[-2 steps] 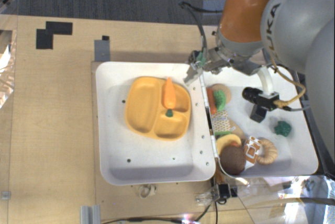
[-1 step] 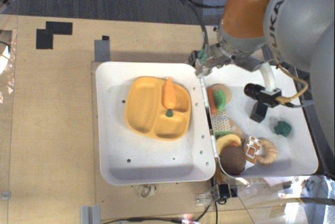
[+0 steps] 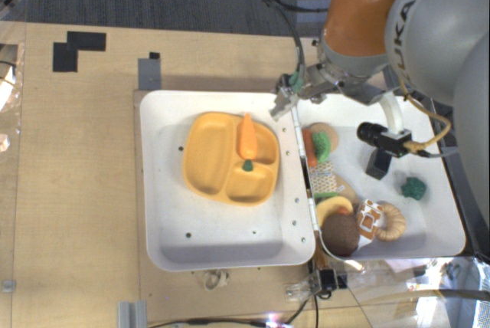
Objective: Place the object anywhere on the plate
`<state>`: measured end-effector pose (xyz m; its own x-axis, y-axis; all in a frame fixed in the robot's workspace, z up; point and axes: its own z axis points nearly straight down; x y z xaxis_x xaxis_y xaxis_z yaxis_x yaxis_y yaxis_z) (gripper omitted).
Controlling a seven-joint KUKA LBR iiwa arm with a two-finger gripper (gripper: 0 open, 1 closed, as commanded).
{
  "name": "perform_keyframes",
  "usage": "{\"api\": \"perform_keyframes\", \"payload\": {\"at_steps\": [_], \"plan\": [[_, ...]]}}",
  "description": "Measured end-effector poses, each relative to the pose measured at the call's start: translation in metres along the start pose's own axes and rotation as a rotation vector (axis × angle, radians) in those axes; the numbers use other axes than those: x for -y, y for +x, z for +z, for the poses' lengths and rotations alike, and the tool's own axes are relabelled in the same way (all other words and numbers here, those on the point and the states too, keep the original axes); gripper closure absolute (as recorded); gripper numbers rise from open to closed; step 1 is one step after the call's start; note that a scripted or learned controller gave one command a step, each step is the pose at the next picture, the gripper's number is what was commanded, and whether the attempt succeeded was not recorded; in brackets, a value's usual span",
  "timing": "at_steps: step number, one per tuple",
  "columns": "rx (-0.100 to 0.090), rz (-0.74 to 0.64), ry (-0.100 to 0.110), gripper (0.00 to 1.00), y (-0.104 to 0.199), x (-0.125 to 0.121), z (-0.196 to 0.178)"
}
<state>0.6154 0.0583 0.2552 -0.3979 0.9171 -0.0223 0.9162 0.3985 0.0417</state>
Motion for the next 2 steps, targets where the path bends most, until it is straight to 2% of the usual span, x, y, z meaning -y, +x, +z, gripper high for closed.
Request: {"api": "perform_keyframes", "payload": {"at_steps": [1,2], "plan": [[0.0,0.0,0.0,0.0,0.0,0.0,0.0],[-0.027,-0.465,0.03,0.0,-0.026,-0.028,0.039]]}}
